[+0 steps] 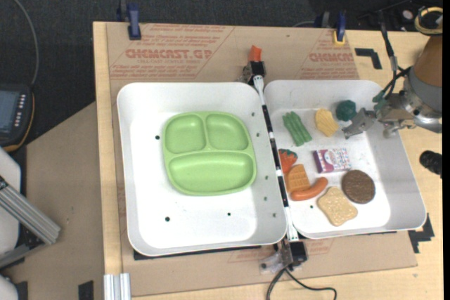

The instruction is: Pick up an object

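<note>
In the right bin (404, 172), a tan cracker (337, 206), brown disc (358, 187), orange sausage (308, 190) and purple packet (330, 160) lie nearest, then green beans (297, 128) and a yellow piece (326, 122); farthest, a teal object (345, 109) sits just left of the gripper (358, 124), its grip impossible to judge.
</note>
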`<state>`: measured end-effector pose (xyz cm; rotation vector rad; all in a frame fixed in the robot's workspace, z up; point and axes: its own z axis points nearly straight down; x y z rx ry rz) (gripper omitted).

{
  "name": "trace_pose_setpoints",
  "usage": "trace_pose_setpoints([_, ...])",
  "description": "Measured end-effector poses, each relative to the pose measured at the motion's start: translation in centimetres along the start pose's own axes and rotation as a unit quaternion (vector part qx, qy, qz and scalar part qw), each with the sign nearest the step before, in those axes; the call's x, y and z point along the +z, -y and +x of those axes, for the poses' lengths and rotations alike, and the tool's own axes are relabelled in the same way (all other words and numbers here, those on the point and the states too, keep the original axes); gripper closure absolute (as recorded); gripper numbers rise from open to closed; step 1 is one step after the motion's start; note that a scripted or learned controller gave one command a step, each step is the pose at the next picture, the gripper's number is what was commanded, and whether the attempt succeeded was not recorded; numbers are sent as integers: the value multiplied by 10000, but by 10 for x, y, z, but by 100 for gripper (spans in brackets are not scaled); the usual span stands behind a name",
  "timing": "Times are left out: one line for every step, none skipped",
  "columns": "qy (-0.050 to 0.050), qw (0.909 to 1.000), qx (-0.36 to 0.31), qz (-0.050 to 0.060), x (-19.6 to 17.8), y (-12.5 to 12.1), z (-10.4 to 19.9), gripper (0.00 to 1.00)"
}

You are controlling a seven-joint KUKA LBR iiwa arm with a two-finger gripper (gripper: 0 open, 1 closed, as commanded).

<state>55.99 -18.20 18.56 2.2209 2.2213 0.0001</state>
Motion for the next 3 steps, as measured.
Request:
trace_pose_setpoints([11, 10000, -42, -50, 104, -112, 44, 0])
trace_pose_setpoints([-14, 10000, -15, 25, 101, -75, 84, 0])
trace_pose_setpoints([-3, 10000, -9, -3, 90, -77, 81, 100])
